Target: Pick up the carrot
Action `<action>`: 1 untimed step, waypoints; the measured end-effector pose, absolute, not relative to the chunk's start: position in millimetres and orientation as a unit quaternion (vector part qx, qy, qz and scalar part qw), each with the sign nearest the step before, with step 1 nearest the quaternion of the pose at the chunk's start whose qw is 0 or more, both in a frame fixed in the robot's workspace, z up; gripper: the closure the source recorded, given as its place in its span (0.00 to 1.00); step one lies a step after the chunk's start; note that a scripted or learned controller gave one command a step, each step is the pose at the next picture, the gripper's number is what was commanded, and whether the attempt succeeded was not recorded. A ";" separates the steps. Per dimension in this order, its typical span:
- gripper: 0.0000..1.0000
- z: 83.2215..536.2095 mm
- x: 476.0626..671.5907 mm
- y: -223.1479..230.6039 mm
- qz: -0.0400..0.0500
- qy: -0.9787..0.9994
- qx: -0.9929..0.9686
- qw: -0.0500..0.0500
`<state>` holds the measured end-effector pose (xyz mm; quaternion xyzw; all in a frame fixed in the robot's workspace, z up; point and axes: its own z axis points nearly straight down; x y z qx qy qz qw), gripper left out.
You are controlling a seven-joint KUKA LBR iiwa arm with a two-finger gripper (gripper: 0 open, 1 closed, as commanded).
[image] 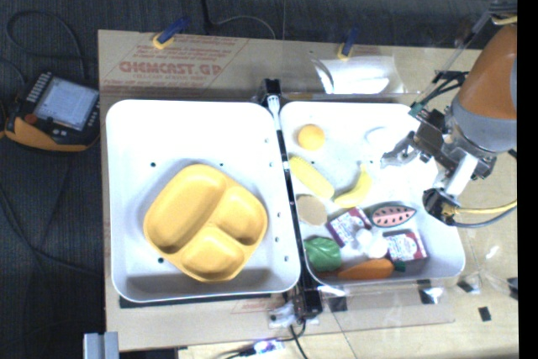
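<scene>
The carrot [367, 269] is a short orange piece lying flat along the front wall of the right bin [437, 265], between a green vegetable [321, 252] and a purple packet [405, 246]. My gripper [402, 149] hangs over the back right part of that bin, well behind the carrot and apart from it. It looks open, with nothing between its fingers. The grey wrist and orange band reach in from the right.
Crowded around the carrot are a watermelon slice [391, 216], another purple packet [345, 224], yellow banana-like pieces [357, 185] and a yellow ball [310, 136]. The left bin [126, 130] holds a yellow divided plate [206, 220]. A handheld device [55, 109] lies off the bench at left.
</scene>
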<state>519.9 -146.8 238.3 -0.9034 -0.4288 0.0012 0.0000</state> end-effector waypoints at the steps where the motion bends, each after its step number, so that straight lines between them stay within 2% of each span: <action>1: 0.00 194.2 575.9 -73.5 0.001 -0.335 -0.942 0.001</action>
